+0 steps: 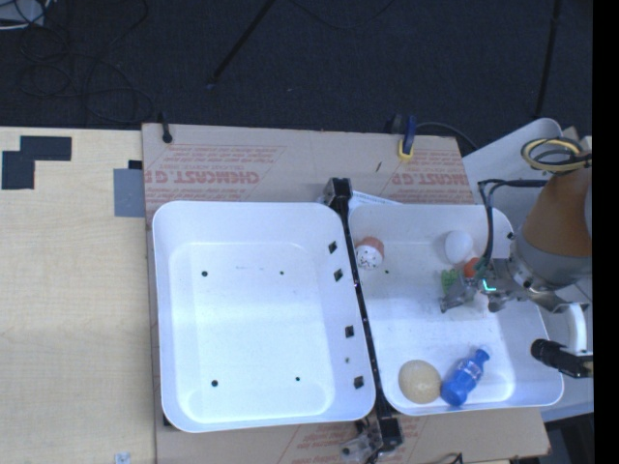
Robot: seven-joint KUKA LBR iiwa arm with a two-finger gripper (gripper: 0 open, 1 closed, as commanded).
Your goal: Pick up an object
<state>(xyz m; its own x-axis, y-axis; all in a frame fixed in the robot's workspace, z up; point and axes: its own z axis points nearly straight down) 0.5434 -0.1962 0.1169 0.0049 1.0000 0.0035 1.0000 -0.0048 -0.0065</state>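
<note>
The right bin (406, 327) holds several objects. A small blue bottle (464, 376) lies near its front edge beside a pale yellow egg-shaped object (420, 381). A speckled white and orange ball (368, 254) rests near the divider at the back left. A white ball (457, 245) sits at the back right. My gripper (462, 290) is low in the right bin, just in front of the white ball, next to a small green and orange item (456, 276). Whether anything sits between its tips is unclear.
The left bin (174, 259) stands beside the right one, split by a black divider (353, 298). Both rest on a cardboard sheet (251, 167). The arm's orange band (566, 216) and cables (551, 151) crowd the right bin's far right edge.
</note>
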